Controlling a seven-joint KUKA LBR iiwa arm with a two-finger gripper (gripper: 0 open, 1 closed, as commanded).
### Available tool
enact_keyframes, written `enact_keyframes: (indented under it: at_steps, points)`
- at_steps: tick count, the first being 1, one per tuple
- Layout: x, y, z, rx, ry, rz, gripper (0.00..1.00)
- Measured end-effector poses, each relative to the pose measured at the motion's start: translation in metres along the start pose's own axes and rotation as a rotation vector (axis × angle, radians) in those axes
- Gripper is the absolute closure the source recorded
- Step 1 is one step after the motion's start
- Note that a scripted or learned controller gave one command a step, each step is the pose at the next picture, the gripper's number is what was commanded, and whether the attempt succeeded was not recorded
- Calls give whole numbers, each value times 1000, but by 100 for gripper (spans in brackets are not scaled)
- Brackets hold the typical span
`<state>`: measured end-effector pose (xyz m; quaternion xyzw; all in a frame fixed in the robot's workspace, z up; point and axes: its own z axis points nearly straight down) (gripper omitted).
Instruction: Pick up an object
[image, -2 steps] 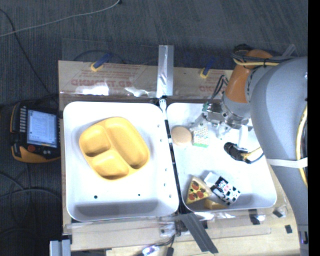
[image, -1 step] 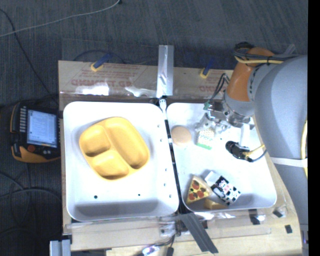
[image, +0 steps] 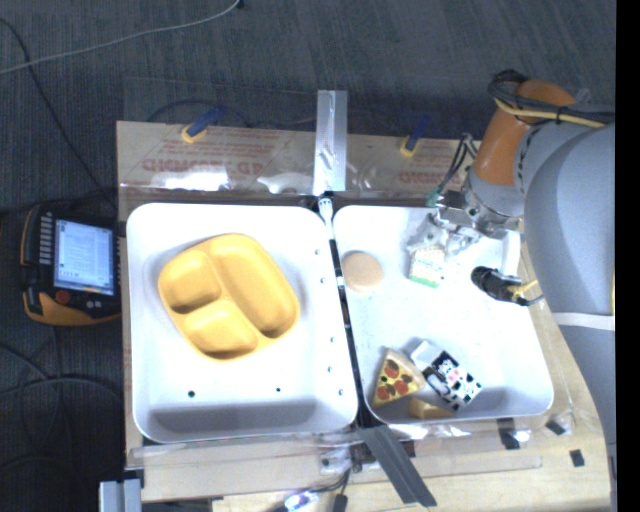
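2 white bins (image: 200, 410), 1 yellow tray (image: 228, 293), 1 pizza slice (image: 396, 380)

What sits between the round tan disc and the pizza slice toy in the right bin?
Nothing: in the camera view, only bare white bin floor separates the round tan disc from the pizza slice toy.

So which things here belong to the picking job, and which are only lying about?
Job: hand over the small white-green item; round tan disc; pizza slice toy; black-white block.

Lying about: yellow divided tray in the left bin; handheld screen.
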<state>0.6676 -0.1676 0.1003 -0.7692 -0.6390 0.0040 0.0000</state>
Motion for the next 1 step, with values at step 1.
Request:
enact_keyframes:
  at_steps: [1]
  points:
    - [-19, 4, -78, -1, 1, 30, 100]
